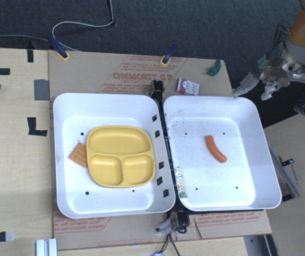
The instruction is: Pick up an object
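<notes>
Two white bins viewed from above.
Right bin (248, 196) holds a small orange sausage (215, 149), slightly curved, lying diagonally mid-floor. Gripper (255, 85) hovers beyond its far right corner, fingers spread, empty.

Two white bins sit side by side on a cardboard sheet (136, 79) that covers the surface (13, 159). Taking the left bin (67, 191) as landmark: the right bin (259, 143) touches its right edge. Behind it, two yellow-and-blue clamps (60, 49) grip the cardboard's far edge, and a white cable (88, 23) loops beyond them. A small red-and-white packet (187, 86) lies behind and to the right, with a green clip (214, 68) further right. Black tape marks (34, 126) lie to its left.
</notes>
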`<act>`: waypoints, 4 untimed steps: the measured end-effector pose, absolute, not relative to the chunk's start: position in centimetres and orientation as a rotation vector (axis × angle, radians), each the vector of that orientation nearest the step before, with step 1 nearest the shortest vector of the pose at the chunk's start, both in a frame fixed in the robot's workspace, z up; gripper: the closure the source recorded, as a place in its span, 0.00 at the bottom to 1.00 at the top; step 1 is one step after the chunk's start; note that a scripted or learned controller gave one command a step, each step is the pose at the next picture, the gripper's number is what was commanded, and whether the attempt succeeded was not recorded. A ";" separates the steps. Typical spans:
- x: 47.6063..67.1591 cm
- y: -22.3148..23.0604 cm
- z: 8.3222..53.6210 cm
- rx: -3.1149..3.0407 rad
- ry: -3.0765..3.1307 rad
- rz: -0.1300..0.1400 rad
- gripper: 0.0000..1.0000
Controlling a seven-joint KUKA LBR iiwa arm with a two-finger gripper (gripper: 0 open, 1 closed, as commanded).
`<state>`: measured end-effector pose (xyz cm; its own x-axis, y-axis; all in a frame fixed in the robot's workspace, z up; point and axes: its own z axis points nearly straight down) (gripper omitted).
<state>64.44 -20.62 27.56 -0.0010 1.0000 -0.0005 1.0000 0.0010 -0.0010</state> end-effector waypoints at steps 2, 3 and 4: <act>65.3 -19.9 10.7 -2.217 -2.226 0.003 1.00; 65.2 -19.9 10.7 -2.217 -2.226 0.005 0.00; 60.7 -18.7 8.7 -2.224 -2.225 -0.002 0.00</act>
<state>60.73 -18.65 8.68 -0.0003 1.0000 -0.0024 1.0000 0.0003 0.0038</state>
